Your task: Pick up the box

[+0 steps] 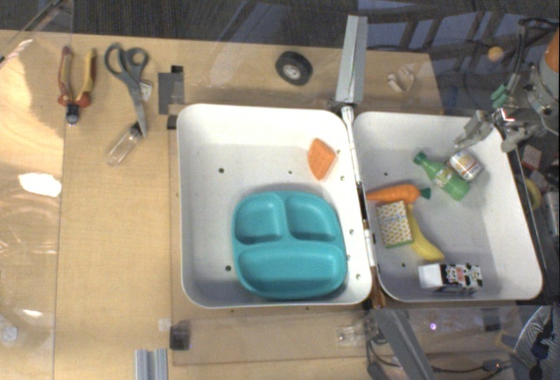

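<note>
two shallow white bins sat side by side on the wooden bench. the left bin (201,221) held a teal compartment tray (289,242) toward its near side and a small orange wedge (322,158) near its far right corner. the right bin (507,238) held a green bottle (440,176) touching a small tin can (465,165), an orange carrot (394,193), a yellow patterned sponge (395,223) overlapping a banana (426,245), and, near its front wall, the box (450,276), small, white with dark printing, lying flat. the gripper (486,126) hung over the far right corner of the right bin, well apart from the box; its jaws stood parted, with nothing between them. beside the bins lay scissors (131,76), pliers (74,82) and a roll of tape (294,67).
</note>
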`<action>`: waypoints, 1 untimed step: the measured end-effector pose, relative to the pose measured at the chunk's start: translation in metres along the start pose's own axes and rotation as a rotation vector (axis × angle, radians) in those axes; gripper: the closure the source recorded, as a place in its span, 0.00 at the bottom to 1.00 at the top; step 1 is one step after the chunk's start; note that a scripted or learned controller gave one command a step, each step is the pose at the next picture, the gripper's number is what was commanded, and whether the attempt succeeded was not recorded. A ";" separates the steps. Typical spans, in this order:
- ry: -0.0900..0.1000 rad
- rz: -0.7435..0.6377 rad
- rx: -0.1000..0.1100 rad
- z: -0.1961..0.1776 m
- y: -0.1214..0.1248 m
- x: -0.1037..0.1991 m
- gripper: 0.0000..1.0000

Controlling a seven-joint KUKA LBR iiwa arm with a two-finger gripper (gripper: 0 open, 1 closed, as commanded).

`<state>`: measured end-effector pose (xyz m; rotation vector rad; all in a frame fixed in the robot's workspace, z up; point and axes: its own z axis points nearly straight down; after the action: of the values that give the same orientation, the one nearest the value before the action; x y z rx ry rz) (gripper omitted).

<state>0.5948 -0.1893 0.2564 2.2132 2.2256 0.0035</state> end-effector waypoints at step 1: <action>-0.001 0.062 -0.018 0.144 -0.021 0.049 0.00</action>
<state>0.5745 -0.1403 0.1119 2.2709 2.1467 0.0222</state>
